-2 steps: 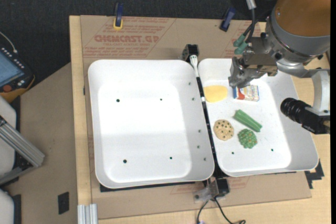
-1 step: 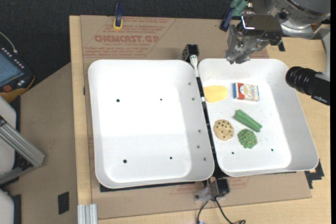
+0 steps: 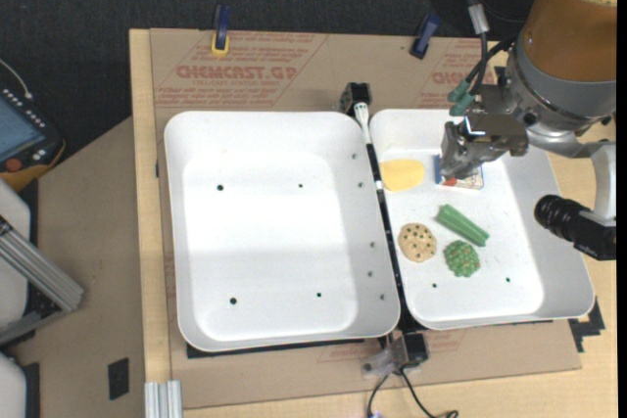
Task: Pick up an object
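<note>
Small card or packet with red and blue print lies flat in the right bin, upper part. Gripper directly over it; grip state cannot be told. Yellow piece just left. Below: green stick, cookie, broccoli. Left bin beside, on the worktop.

Left bin floor open throughout. Right of it, across shared rim: yellow piece, cookie, green stick, green lump crowd second bin.
</note>
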You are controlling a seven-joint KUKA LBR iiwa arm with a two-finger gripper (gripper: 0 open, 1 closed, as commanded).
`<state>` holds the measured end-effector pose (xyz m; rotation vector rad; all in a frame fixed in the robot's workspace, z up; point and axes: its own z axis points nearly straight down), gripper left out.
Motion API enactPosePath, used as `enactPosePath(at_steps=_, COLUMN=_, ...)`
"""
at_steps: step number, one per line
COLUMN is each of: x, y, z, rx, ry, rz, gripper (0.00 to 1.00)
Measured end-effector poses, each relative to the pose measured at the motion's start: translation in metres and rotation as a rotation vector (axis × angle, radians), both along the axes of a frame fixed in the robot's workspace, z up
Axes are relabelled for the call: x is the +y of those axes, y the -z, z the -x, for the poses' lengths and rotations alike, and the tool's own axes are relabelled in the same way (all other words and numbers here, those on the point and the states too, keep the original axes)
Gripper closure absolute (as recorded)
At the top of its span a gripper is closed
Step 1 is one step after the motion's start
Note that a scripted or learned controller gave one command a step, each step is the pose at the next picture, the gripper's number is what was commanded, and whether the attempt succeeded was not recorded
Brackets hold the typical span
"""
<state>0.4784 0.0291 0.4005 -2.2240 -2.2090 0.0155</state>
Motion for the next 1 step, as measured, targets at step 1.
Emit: enactPosePath(at_steps=1, x=0.0500, y=-0.1028, z=-0.0240, rx=-0.026, ry=-0.012, rz=-0.005, gripper=1.00)
